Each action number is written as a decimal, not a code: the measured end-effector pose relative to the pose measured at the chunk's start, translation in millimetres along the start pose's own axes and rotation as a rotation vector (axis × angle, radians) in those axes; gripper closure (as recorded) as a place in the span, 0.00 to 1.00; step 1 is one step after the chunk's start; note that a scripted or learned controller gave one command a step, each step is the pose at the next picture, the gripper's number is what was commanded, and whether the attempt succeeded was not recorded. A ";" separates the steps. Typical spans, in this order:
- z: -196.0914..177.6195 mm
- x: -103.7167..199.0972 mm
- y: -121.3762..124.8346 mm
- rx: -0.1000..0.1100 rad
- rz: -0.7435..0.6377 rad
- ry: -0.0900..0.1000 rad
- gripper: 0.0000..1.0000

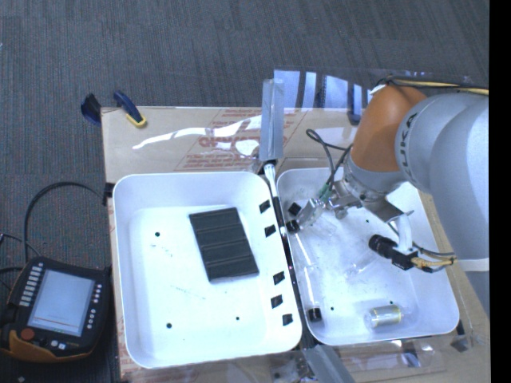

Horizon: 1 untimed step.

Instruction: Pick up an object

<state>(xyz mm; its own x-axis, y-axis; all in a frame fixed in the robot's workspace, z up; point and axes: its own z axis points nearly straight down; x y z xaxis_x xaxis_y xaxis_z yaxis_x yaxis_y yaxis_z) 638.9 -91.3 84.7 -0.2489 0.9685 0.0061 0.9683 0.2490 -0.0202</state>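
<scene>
My gripper (299, 215) is low in the right bin (435, 254), near its upper left corner and close to the wall between the two bins. A small silvery cylinder (385, 316) lies on its side at the front of the right bin, well away from the gripper. A faint clear item (357, 266) lies near the middle of that bin. A dark ridged rectangular block (223, 244) lies flat in the middle of the left bin (132, 294). I see nothing held in the gripper.
The grey arm with its orange band (383, 134) reaches over the right bin's back right part. Black clips (276, 278) line the wall between the bins. A teach pendant (56, 302) sits off the bench to the left. A blue clamp (128, 108) sits at the back left corner.
</scene>
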 end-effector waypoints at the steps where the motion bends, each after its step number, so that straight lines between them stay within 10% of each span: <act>1: -9.9 -0.4 1.0 -0.005 -0.001 -0.001 1.00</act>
<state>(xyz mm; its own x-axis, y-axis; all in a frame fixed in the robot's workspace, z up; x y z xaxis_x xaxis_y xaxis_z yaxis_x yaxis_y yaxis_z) 640.1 -91.4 94.6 -0.2502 0.9682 0.0047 0.9681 0.2503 -0.0149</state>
